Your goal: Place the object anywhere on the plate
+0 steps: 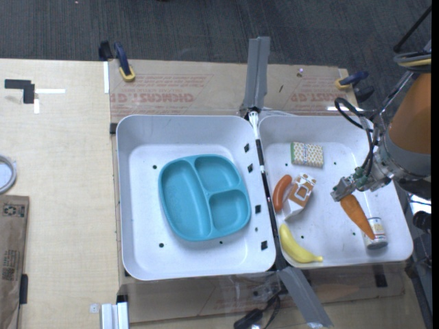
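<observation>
Looks like the gripper (345, 190) is down at the carrot (357, 216), can't tell the jaws' state, next up lifting toward the blue plate (204, 197).

Mirrored red lettering on the cardboard sheet (180, 91) behind the bins, unreadable, recycling mark on brown bag (12, 211)

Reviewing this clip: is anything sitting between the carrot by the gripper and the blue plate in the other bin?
Yes. The carrot lies at the gripper in the right bin. Toward the blue plate lie a small carton, a hot dog, and the two bins' raised walls. It would probably need lifting over them.
</observation>
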